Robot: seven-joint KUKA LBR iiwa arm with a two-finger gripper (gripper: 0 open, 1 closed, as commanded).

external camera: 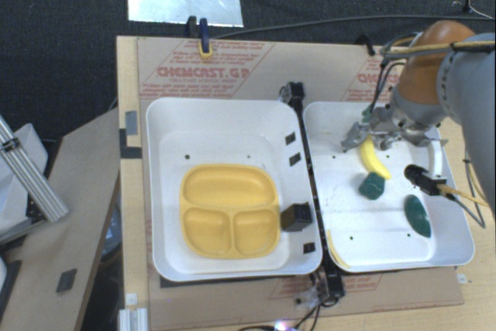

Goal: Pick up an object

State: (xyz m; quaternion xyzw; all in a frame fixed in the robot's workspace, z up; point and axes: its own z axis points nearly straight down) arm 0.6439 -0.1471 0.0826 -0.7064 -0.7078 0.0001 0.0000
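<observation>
A yellow plastic three-compartment tray (pixel 230 210) is lying in the left white bin (pixel 194 116), w/ a small black block (pixel 295 217) sitting just beside its right edge. In the right white bin (pixel 329 124), the gripper (pixel 370 137) is hovering at the top end of a yellow banana-shaped toy (pixel 373 160) — can't tell if the claw is spread or pressed together. A teal rounded lump (pixel 373 186) is touching the banana's lower end; a dark teal oval piece (pixel 418 215) is lying near the bin's right side. The grey arm w/ orange band (pixel 434 66) is reaching in from the right.
</observation>
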